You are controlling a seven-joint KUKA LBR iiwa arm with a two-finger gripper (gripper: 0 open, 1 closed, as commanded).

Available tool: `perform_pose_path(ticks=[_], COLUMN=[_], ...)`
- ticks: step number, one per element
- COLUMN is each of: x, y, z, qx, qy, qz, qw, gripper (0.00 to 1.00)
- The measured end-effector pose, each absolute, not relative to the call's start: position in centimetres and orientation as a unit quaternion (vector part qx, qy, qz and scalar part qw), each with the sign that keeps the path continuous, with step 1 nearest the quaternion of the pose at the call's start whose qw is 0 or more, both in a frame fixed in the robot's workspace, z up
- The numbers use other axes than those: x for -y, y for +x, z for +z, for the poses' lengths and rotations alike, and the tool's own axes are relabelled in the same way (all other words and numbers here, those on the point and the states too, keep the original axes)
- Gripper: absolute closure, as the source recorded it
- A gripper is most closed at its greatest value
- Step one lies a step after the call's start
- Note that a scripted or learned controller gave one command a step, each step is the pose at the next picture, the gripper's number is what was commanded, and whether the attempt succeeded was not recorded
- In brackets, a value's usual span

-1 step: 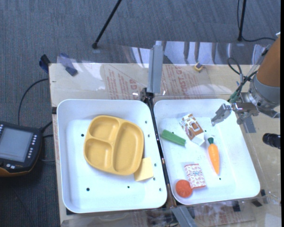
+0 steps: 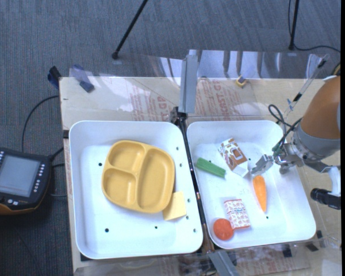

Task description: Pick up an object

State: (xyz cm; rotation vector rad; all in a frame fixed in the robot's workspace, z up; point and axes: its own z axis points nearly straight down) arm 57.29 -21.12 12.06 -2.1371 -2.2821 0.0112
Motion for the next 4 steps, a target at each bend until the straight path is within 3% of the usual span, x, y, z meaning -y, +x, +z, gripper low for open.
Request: perform_pose_path(ticks=[1, 2, 3, 4], x=[20.6, 16.7, 16.9, 16.9], y=[54.0, 49.2, 49.1, 49.1], z=[8.5, 8.6, 9.4, 9.4], qx=[0.693, 0.670, 0.667, 0.667], qy=[-0.721, -0.742, -0.745, -0.745], qz=[-0.0001, 0.0011, 0.0015, 0.0016], qw=[0.005, 0.004, 0.005, 0.006], gripper=[0.00, 0.00, 1.00, 0.00])
